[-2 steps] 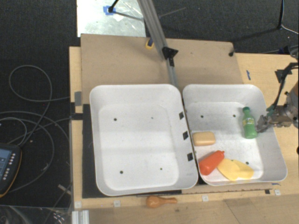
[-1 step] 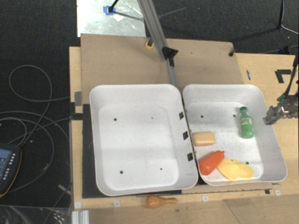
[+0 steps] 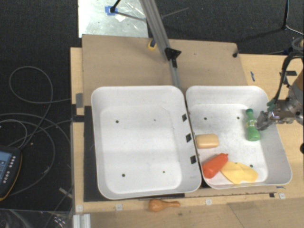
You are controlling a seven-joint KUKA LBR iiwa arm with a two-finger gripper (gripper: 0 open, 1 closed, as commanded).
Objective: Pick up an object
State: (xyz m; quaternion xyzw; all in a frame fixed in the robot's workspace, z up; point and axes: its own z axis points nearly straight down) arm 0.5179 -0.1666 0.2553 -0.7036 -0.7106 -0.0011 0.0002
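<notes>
In the right bin (image 3: pixel 228 103), a green bottle (image 3: pixel 252 126) lies near the right wall. My gripper (image 3: pixel 264 120) sits right beside it on its right side, at the bin's right edge, low over the floor of the bin. A tan block (image 3: pixel 207 141) rests by the bin's left wall. Below it lie a red-orange piece (image 3: pixel 214 165) and a yellow piece (image 3: pixel 240 173), touching each other near the front wall.
The left bin (image 3: pixel 102 127) adjoins the right one. A brown pear-shaped thing (image 3: pixel 163 204) lies on the bench in front of the bins. A grey slanted pole (image 3: pixel 159 27) rises behind them. Cables and a handheld pendant (image 3: pixel 8 165) lie on the floor at left.
</notes>
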